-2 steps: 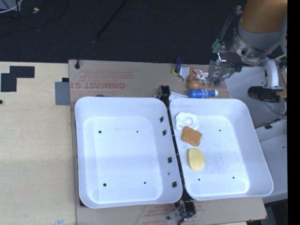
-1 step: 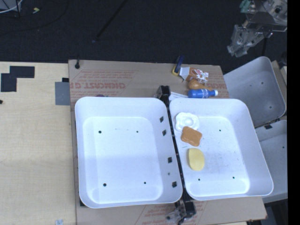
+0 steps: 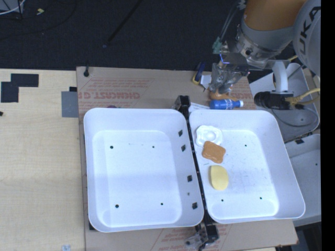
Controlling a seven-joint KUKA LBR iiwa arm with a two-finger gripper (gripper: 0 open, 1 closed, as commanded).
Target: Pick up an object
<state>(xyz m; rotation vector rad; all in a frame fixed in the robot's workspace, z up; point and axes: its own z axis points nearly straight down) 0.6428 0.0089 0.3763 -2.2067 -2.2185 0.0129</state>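
My gripper (image 3: 222, 86) hangs over the back edge of the right bin (image 3: 272, 140), reaching in from the upper right. A small orange-brown thing (image 3: 219, 94) shows right under its tip; I cannot tell whether it is held or lies on the board. Just below that, a blue tube with a white cap (image 3: 226, 104) lies along the bin's rear rim. Inside the right bin, near its left wall, are a white fried-egg toy (image 3: 208, 135), a brown biscuit-like piece (image 3: 213, 152) and a yellow oval piece (image 3: 219, 178).
The left bin (image 3: 99, 140) stands beside the right one, joined by a black divider (image 3: 189, 161). Both rest on a cardboard sheet (image 3: 136, 90) on the wooden bench. Cables and a black fitting (image 3: 275, 99) sit at the right behind the bin.
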